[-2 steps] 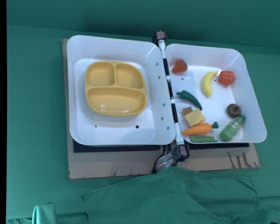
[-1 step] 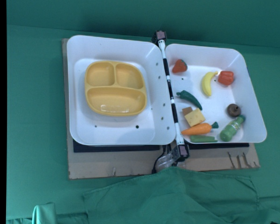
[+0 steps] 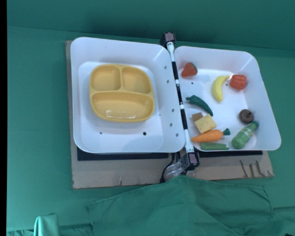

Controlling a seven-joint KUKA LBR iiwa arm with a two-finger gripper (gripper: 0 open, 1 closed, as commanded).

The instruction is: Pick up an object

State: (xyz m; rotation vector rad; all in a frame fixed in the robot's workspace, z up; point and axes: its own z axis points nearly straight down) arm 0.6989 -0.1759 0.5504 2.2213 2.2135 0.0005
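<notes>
Presently catalogued, from the right bin outward:

- Right bin [image 3: 265,107]: white and shallow; all the loose objects available for picking are held in it, and each is seen lying on its floor.
- Red strawberry-like piece [image 3: 189,70]: placed at the far left corner, close to the divider.
- Banana [image 3: 218,88]: yellow, set just beside a red pepper [image 3: 238,81] near the far wall.
- Green chilli [image 3: 199,103]: laid at a slant near the middle left.
- Yellow block [image 3: 205,123]: touched at its far corner by a small brown block [image 3: 197,116].
- Carrot [image 3: 209,135]: orange with a green tip, laid just past a green pod [image 3: 214,146] along the near wall.
- Green bottle [image 3: 244,136]: lying tilted at the near right, with a brown round piece [image 3: 245,115] just beyond it.
- Divider [image 3: 178,97]: a black-and-white bar set between the two bins.
- Left bin [image 3: 88,136]: white; a yellow three-section plate [image 3: 121,93] is held in it.
- Cardboard sheet [image 3: 118,177]: placed under both bins, on green cloth [image 3: 39,107].
</notes>
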